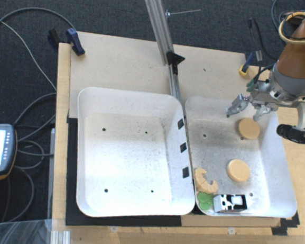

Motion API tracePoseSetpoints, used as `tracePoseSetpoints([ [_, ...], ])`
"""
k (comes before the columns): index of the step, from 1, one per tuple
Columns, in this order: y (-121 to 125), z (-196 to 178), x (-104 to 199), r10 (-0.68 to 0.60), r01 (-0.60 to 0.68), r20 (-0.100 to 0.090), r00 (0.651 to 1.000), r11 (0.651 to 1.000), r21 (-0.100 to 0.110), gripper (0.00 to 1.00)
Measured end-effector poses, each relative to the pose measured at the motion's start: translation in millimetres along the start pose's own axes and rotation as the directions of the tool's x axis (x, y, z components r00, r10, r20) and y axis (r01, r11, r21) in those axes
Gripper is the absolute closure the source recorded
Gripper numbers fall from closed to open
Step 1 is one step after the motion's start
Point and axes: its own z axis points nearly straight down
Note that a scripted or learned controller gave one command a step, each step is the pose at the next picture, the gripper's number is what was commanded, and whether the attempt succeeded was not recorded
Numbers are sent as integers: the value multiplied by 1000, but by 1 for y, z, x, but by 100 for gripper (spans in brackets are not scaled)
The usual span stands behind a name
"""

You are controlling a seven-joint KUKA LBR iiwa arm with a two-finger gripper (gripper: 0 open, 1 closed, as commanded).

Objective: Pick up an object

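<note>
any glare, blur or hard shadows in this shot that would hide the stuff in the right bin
Camera view: even, soft lighting with no harsh glare; the two round tan discs and the black-and-white box read sharply in the right white bin. The metal two-finger gripper looks slightly soft, casting only a faint shadow.

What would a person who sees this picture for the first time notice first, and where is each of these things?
The eye falls first on the grey and orange arm at the upper right, its gripper open above the right bin, close to a tan disc. A second tan disc lies lower in that bin. In its near corner, a pale curved piece, something green and a black and white item lie close together.
</note>
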Motion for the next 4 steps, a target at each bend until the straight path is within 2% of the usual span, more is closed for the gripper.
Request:
tracePoseSetpoints([
  [1,2,58,-8,0,0,0,1000,1000,0,0],
  [2,2,89,-8,-1,1,0,1000,1000,-3,0],
  [3,3,75,-7,-2,2,1,1000,1000,-9,100],
  [4,0,28,-13,0,0,3,1000,1000,-14,100],
])
